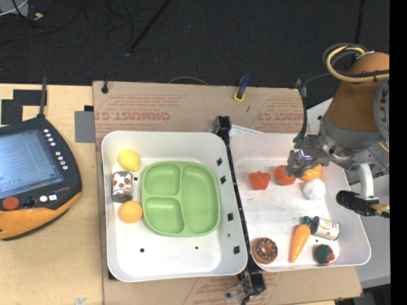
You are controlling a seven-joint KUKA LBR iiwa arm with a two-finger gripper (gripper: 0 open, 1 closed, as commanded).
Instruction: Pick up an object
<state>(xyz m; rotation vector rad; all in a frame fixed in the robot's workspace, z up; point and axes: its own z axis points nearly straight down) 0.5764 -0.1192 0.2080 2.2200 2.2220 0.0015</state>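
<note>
Two shallow white bins on a bench, side by side: left bin, right bin.

Down over the right bin's far edge, toward its right corner: the gripper, on a grey arm with an orange band, coming in from the right. Dark fingers low among the toys, right against a small orange piece and just beside a red tomato-like toy. Gap between the fingers hidden from this angle, so cannot tell how wide apart, nor whether anything sits between them.

Elsewhere in the right bin: a red pepper-like toy near the divider side, a white lump just beneath the gripper, a small can lying on its side toward the right edge, a carrot slanting toward the near edge, a chocolate doughnut in the near left corner, a strawberry in the near right corner.

In the left bin: a green divided plate across the middle; along the left edge a lemon, an upright can and an orange.

Off the bench's left edge, a handheld control pendant with a lit screen.
</note>
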